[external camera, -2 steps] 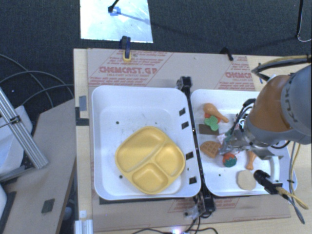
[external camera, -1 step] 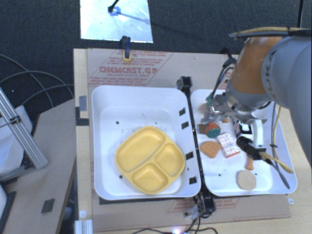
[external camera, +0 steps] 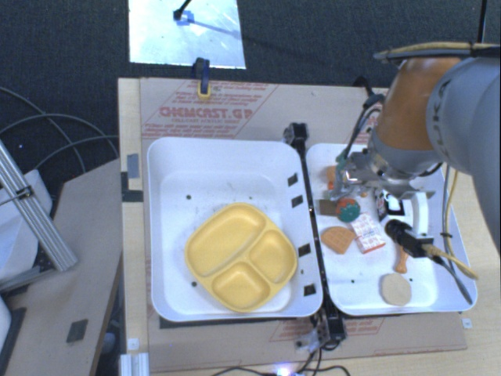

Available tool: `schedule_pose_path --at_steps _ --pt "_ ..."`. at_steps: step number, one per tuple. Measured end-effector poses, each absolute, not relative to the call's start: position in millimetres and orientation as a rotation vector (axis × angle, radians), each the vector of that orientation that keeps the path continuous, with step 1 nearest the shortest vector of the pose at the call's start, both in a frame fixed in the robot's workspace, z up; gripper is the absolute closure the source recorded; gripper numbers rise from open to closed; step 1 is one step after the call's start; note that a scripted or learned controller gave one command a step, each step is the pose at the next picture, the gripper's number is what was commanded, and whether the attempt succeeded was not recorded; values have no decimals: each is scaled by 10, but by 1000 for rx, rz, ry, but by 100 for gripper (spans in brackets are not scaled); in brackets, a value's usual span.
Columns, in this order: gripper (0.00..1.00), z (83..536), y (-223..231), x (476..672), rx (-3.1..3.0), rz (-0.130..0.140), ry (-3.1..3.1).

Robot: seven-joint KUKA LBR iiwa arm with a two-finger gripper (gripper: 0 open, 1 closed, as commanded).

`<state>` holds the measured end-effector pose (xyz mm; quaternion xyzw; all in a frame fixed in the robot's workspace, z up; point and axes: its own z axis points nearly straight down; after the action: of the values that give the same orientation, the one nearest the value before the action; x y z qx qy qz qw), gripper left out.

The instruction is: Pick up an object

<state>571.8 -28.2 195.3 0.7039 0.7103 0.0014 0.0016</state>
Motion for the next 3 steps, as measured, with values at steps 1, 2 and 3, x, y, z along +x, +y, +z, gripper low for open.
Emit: schedule_pose_path --at_steps 1,2,3 --pt "100 2056 -282 5725 2202 6 2234" --pt "100 1832 -637 5381 2225 -3 2219" --pt "100 1647 -1170 5067 2225 -4 2216"
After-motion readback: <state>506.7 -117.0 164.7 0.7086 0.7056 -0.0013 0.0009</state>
